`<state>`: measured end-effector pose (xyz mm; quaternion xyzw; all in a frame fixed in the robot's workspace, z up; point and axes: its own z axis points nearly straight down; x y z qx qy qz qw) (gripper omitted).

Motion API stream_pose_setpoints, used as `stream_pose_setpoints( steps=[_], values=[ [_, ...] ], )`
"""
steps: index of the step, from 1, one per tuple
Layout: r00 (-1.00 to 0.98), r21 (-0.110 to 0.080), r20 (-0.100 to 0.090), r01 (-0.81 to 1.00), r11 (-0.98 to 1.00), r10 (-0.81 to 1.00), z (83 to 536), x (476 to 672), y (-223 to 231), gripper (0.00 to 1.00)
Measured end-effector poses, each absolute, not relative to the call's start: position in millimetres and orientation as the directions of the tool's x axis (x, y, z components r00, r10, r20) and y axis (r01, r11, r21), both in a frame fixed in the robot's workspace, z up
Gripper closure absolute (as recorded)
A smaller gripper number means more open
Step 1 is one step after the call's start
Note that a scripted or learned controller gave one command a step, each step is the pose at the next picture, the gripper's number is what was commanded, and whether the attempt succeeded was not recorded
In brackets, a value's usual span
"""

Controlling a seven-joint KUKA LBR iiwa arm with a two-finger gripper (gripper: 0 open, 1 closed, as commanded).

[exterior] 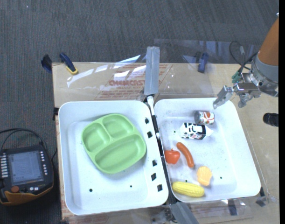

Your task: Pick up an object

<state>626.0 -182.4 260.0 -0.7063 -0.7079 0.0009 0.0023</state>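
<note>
My gripper point(231, 98) hangs above the far right corner of the right bin point(245, 139), its two fingers spread apart and nothing between them. In that bin lie a small can point(205, 117) and a black-and-white carton point(193, 130) near the back. Toward the front are a red tomato point(172, 156), an orange-red sausage point(185, 154), a yellow-orange piece point(204, 175) and a yellow corn cob point(188, 189). The can is the nearest item, to the gripper's lower left.
The left bin point(70, 171) holds a green divided plate point(114, 142). A grey divider bar point(152, 73) runs back from between the bins. Blue clamps point(203, 61) sit on the bench's far edge. A teach pendant point(23, 174) lies on the floor at left.
</note>
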Motion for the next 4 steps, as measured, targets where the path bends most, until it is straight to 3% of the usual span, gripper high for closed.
stream_pose_setpoints(
  steps=[1,2,3,4],
  values=[
    [0.096,-0.008,0.002,0.995,-0.096,0.995,111,643.1,-156,0.00],
    [-0.071,0.000,0.001,0.997,0.071,0.997,88,645.2,-193,0.00],
    [-0.071,-0.010,0.004,0.997,0.071,0.997,97,643.4,-193,1.00],
    [-0.159,-0.002,0.002,0.987,0.159,0.987,179,644.8,-87,1.00]
  ],
)
